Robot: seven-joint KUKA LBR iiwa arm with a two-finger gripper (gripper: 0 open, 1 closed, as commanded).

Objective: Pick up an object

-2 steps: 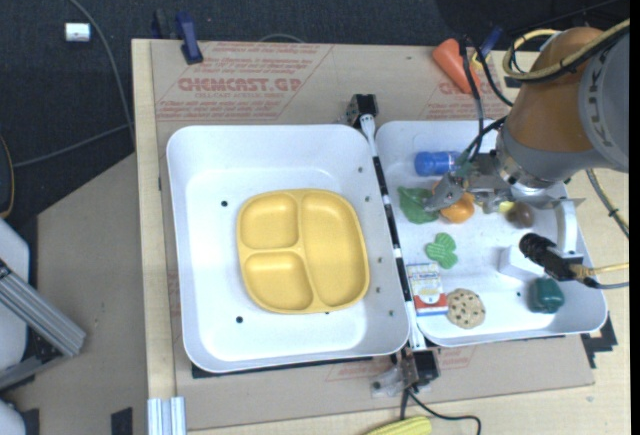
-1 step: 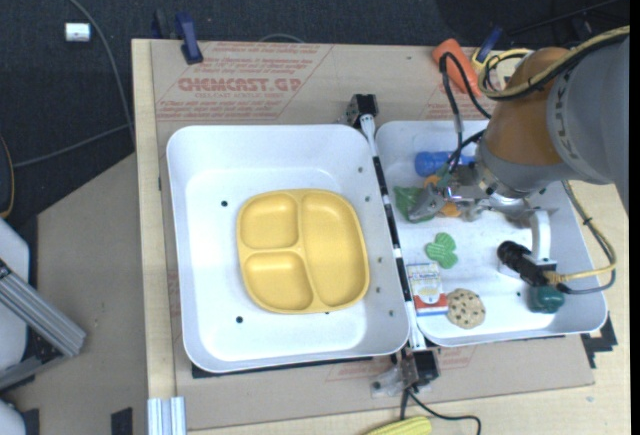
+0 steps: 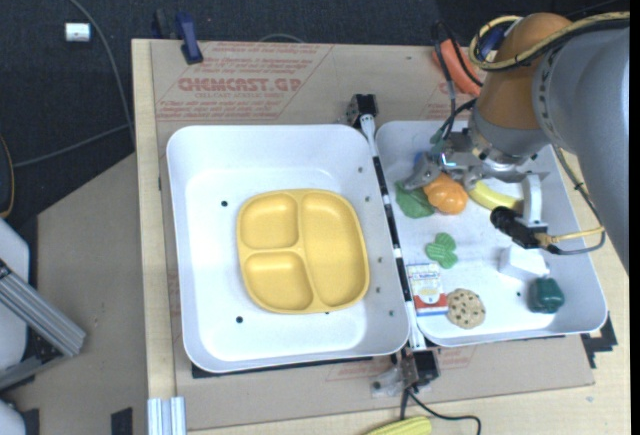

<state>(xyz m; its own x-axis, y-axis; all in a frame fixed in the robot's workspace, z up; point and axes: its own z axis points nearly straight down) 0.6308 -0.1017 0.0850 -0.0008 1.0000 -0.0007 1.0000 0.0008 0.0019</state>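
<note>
Right now I see the orange object [image 3: 446, 195], rounded and fruit-like, lying in the upper left part of the right bin [image 3: 575, 308]. My gripper [image 3: 447, 170] is directly over it, reaching down from the grey arm [image 3: 585, 83] with its orange band [image 3: 515, 73]. I cannot tell from this slanted view how its claw is set, nor whether it has any hold on the orange object; the wrist hardware covers that spot.

Touching the orange object on its left is a green leafy piece [image 3: 413, 202], and just beside it on the right lies a yellow banana-shaped piece [image 3: 493, 195], partly under the wrist. Below these, near the bin's middle, sits a small green broccoli-like piece [image 3: 441, 249]. Further down along the left wall I see a small white and red packet [image 3: 426, 284], and just beside it a round cookie [image 3: 465, 307] with dark chips. A dark green object [image 3: 546, 295] rests near the bin's lower right corner, well apart from the cookie. A black cable end [image 3: 515, 227] hangs off the wrist above the bin's right half.

Beside this bin, the left bin [image 3: 200, 223] holds a yellow divided plate [image 3: 301, 250] with three compartments, lying flat near its middle. Both bins sit on a brown cardboard sheet [image 3: 240, 78] with red lettering.
</note>
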